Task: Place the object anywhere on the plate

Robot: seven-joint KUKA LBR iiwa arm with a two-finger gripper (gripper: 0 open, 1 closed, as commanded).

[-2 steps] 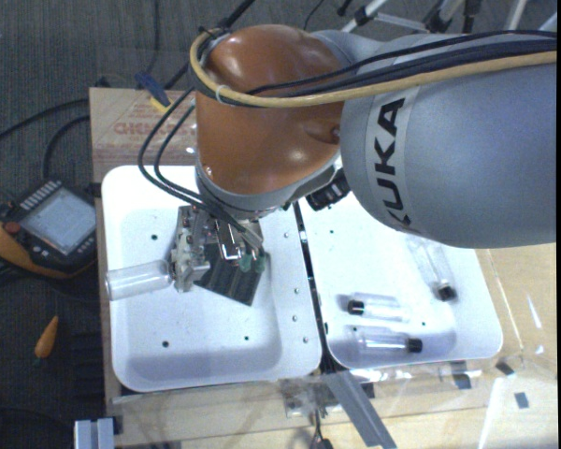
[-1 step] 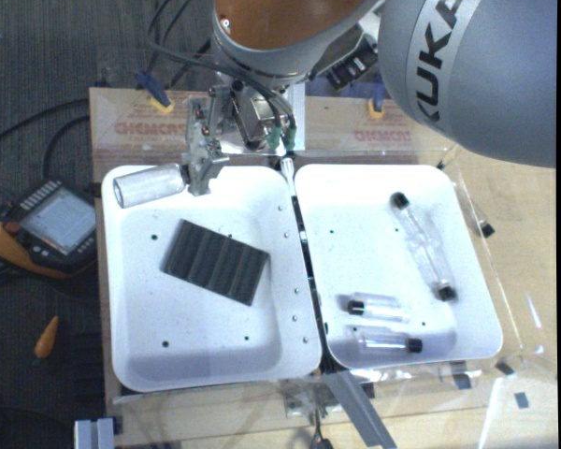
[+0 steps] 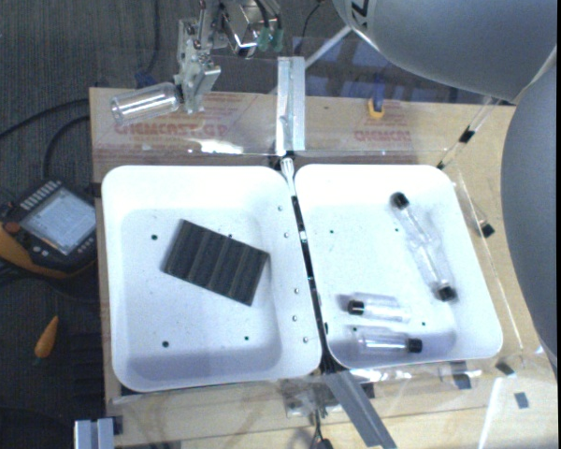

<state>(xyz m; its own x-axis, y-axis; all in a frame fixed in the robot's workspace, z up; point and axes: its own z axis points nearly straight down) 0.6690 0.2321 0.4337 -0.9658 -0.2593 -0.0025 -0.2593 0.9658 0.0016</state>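
Vial [image 3: 142,104] held aloft beyond the counter's far edge.
Your pincer [image 3: 189,90] grips its end; the dark ridged plate [image 3: 214,262] lies in the left bin [image 3: 122,204].

Robotics lab bench, seen from above.
A big grey arm [image 3: 449,26] looms over a wooden bench [image 3: 355,129] carrying two white bins [image 3: 131,195], a metal divider rail [image 3: 291,101] between them; there's a teach pendant [image 3: 47,227] on dark carpet [image 3: 37,82] to one side, cables trailing, and clear vials [image 3: 421,241] lying in one bin.
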